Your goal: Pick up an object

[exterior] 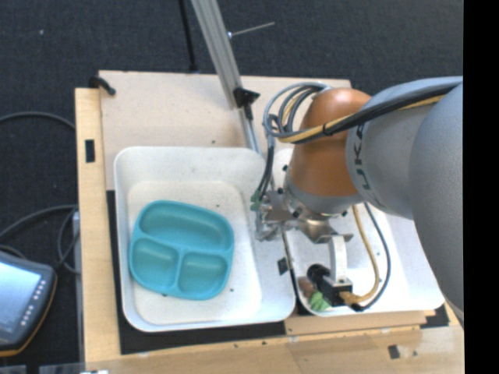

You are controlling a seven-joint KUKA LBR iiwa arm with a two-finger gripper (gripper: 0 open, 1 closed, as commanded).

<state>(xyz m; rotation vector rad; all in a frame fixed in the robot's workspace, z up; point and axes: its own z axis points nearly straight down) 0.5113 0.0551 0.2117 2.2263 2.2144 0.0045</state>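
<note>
Just right of the turquoise three-compartment plastic plate (pixel 182 249), the end effector (pixel 267 215) hangs low over the rim where the two bins meet, and from up here I cannot tell whether it's released or clenched; nothing shows in its grasp. The plate itself lies flat in the shallow white left bin (pixel 122 209), compartments up, untouched. Above the plate and to its right, the grey arm with its orange band (pixel 331 150) looms over the shallow white right bin (pixel 405 279), hiding most of that bin's floor. Right of the plate and a touch lower, there's a small olive-green lump (pixel 315 299) near the right bin's front wall, half hidden and too small to identify. Between it and the plate, a tiny black piece (pixel 282 265) sits by the shared rim. Beyond the plate, a slanted aluminium strut (pixel 222 49) crosses the pale wooden surface (pixel 156 107).
</note>
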